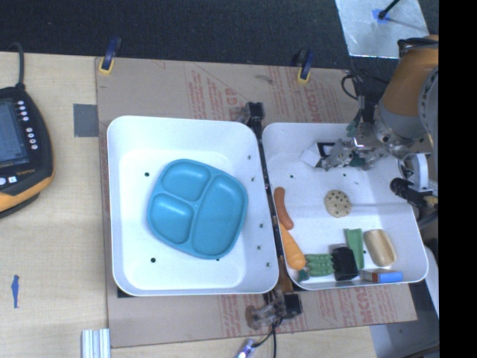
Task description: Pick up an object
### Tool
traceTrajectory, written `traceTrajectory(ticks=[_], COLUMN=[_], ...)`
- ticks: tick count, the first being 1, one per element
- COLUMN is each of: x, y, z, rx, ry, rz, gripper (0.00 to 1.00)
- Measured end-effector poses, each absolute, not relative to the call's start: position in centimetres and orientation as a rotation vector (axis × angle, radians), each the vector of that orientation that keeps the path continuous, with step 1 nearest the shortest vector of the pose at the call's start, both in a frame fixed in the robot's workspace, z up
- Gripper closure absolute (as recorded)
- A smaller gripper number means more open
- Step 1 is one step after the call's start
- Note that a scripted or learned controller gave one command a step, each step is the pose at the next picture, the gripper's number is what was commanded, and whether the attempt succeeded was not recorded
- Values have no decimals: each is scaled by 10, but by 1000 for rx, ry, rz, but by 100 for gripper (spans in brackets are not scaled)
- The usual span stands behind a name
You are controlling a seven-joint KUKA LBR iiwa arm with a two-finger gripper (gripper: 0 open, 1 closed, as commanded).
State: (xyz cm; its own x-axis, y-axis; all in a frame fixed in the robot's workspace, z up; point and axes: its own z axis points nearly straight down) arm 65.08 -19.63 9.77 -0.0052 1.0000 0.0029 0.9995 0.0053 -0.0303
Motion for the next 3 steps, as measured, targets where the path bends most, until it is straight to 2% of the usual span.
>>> traceTrajectory(ticks=[1,2,3], x=[615,652,660], y=[-170,-164,-143], z=[214,126,108], rx=[-2218,-2213,-2229], ry=[-2226,-2226,-2235], rz=[0,5,-6], gripper=[0,0,0])
